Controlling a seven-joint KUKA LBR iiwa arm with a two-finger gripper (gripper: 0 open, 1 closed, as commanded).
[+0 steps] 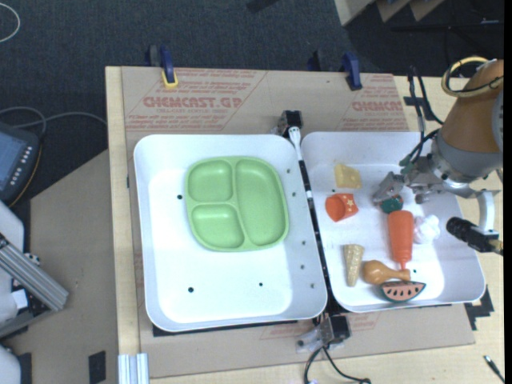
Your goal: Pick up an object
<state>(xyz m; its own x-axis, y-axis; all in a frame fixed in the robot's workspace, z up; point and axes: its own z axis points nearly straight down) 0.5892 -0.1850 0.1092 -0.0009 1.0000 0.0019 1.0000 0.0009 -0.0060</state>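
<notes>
From the overhead camera, the grey two-finger gripper (pixel 390 192) hangs low in the right shallow white bin (pixel 456 282); its fingertips blur into a small dark green object (pixel 390 206) beneath, so I cannot tell its state. The arm's orange band (pixel 472 118) is cut off at the edge. Beside it lies an orange plastic carrot (pixel 401 236) (upright in the view), near a red toy cup (pixel 342 206), pale yellow wedge (pixel 347 175), cream cone (pixel 353 263), tan drumstick (pixel 381 273) and watermelon slice (pixel 402 290). A green divided plate (pixel 237 203) sits in the left white bin (pixel 160 270).
</notes>
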